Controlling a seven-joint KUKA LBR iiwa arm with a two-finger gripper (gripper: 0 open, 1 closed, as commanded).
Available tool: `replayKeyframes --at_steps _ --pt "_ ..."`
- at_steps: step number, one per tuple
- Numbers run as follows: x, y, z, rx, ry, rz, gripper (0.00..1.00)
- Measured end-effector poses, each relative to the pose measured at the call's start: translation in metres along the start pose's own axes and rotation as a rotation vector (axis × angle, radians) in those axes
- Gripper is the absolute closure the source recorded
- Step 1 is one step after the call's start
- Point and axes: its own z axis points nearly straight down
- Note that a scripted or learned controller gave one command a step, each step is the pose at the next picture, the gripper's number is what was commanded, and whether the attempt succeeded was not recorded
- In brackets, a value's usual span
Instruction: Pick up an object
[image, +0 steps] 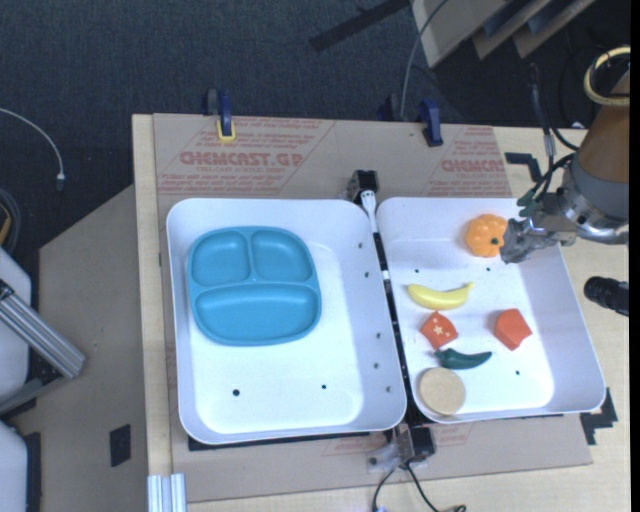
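Note:
The right bin (560, 330) holds several toy foods. An orange pumpkin (484, 235) lies near its back. A yellow banana (438, 295) lies in the middle, with a red strawberry-like piece (439, 329) and a dark green pepper (464, 358) below it. A red-orange block (511, 328) sits to the right, and a tan round disc (441, 391) lies at the front edge. My gripper (517, 243) hangs at the bin's back right, just right of the pumpkin and close against it. Nothing shows between its fingers.
The left bin (280, 390) holds a blue divided plate (255, 285) in its back half. A black divider with clamps runs between the bins. The arm comes in over the right rim of the right bin.

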Motion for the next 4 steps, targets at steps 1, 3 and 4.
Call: replayKeyframes --at_steps 1,3,4 --pt "0.047 0.015 0.006 0.001 0.000 0.001 1.00" --pt "0.156 0.040 0.016 0.002 0.002 0.000 1.00" --pt "0.206 0.042 0.021 0.003 0.002 0.000 1.00"
